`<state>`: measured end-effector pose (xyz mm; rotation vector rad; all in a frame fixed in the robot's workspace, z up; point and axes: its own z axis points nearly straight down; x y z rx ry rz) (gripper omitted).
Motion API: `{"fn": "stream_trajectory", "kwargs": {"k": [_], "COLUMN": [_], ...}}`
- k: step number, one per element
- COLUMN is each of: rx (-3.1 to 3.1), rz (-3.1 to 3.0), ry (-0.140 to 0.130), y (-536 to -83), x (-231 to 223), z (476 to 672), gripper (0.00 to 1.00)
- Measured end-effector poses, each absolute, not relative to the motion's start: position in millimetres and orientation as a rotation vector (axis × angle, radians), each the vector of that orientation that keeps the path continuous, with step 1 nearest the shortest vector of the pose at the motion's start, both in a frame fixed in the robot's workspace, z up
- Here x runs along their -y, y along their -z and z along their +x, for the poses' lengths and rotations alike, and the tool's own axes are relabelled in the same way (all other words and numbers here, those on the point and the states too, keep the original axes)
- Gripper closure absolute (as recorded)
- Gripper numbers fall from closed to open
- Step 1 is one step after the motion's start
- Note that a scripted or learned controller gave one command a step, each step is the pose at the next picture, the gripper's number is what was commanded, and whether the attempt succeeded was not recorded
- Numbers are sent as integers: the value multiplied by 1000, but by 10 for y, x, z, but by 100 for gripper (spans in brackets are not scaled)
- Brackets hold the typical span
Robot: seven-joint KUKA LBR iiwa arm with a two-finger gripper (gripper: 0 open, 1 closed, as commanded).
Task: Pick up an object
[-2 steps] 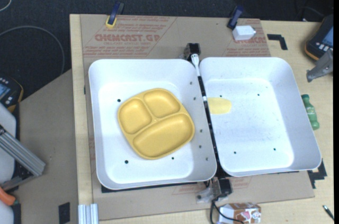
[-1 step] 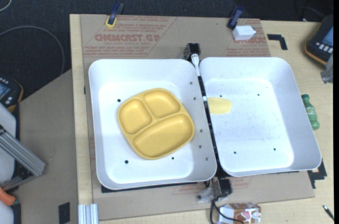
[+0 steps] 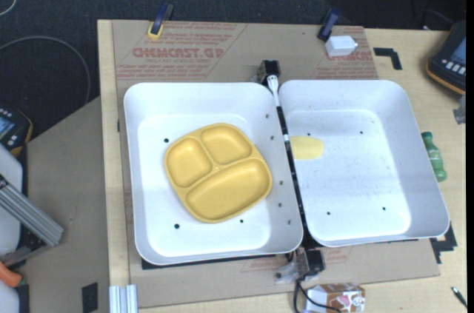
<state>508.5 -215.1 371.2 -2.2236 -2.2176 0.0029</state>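
On the counter: two shallow white bins sit side by side, their inner rims touching along a dark seam.
Left bin [image 3: 145, 226]: white, with a few small dark dots on its floor; it carries the yellow plate.
Yellow plate [image 3: 216, 172]: a rounded plate with three compartments, two small ones at the far side and one large one at the near side; it lies flat, turned slightly, near the middle of the left bin and apart from its walls.
Right bin [image 3: 374, 211]: white, its floor lightly speckled; it carries the pale yellow piece.
Pale yellow piece [image 3: 306, 148]: small and flat, lying just beside the right bin's left wall, close to the seam; its kind cannot be told.
Cardboard sheet [image 3: 185, 46]: brown with red print, lying under both bins.
Clamps: one with a yellow tip [image 3: 158, 21] at the far left edge, one dark blue [image 3: 328, 24] at the far right edge, a white block [image 3: 341, 46] just beside it.
Green object [image 3: 434, 155]: narrow, just outside the right bin's right rim.
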Motion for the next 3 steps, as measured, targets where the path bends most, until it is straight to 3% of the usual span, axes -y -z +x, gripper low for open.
{"fn": "stream_trajectory", "kwargs": {"k": [1,2,3], "rx": [2231,2228,2237], "rz": [-2207,-2209,-2208], "ry": [1,-1,9], "y": [-3769,-3780,-4016], "x": [1046,302,-725], "z": [4982,4786,4795], "gripper": [100,100,100]}}
